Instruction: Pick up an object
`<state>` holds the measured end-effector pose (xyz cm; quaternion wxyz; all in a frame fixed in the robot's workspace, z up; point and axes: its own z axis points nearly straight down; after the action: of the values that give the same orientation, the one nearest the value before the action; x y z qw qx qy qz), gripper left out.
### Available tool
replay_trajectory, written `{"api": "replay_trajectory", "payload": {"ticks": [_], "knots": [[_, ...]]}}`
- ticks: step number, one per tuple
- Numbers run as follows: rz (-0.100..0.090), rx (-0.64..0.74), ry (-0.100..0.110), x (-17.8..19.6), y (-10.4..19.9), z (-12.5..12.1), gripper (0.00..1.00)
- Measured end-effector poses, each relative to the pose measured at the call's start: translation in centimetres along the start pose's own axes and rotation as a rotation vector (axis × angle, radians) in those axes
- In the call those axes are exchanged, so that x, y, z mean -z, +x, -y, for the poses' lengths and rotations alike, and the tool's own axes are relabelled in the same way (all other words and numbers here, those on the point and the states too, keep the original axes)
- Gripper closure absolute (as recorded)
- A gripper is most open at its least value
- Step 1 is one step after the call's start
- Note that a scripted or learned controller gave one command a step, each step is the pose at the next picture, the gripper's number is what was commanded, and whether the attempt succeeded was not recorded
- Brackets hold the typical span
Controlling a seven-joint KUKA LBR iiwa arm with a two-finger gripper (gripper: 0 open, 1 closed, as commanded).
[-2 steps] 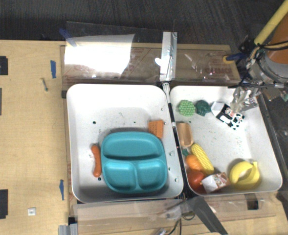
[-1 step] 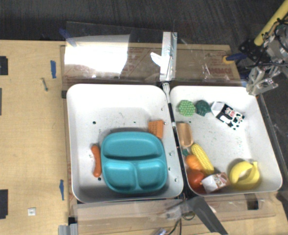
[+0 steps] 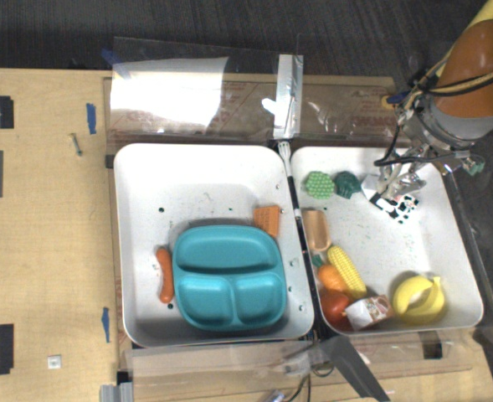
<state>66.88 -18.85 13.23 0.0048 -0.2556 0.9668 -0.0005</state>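
The pincer hangs at the upper right of the frame, its state too murky to tell, while the green toy just left of it in the right bin looks light, rigid, best pinched across its middle.

Robot lab: taped bench, bins

Glossy teal plastic tray; matt wooden bench.

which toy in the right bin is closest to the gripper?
The dark green toy, just left of the gripper. The light green toy sits farther left; corn and banana lie near the front.
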Motion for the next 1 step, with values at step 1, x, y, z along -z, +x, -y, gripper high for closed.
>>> {"api": "replay_trajectory", "payload": {"ticks": [1], "knots": [[0.008, -0.094, 0.009, 9.70, -0.06, 0.47, 1.00]]}}
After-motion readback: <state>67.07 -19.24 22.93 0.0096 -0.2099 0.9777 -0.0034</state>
